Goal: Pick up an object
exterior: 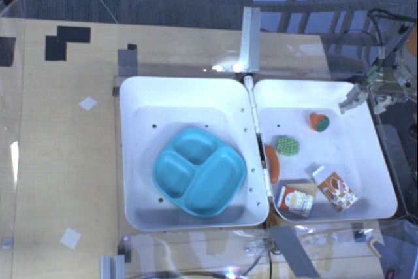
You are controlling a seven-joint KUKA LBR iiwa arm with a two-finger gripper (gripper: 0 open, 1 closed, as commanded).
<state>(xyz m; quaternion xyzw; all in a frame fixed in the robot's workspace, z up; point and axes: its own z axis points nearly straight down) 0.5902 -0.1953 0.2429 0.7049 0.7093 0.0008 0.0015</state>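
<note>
strawberry toy sits upper in the right bin, just beside the tool, whose finger state i cannot tell. probably best to drop straight over it, clear of the green ball.

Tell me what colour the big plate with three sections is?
The divided plate is light blue, seen clearly in the camera view, in the left bin.

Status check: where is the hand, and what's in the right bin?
Hand at right bin's far right corner, holding nothing seen. Strawberry toy nearest; green ball, carrot, two cartons beyond. Approach clear.
</note>
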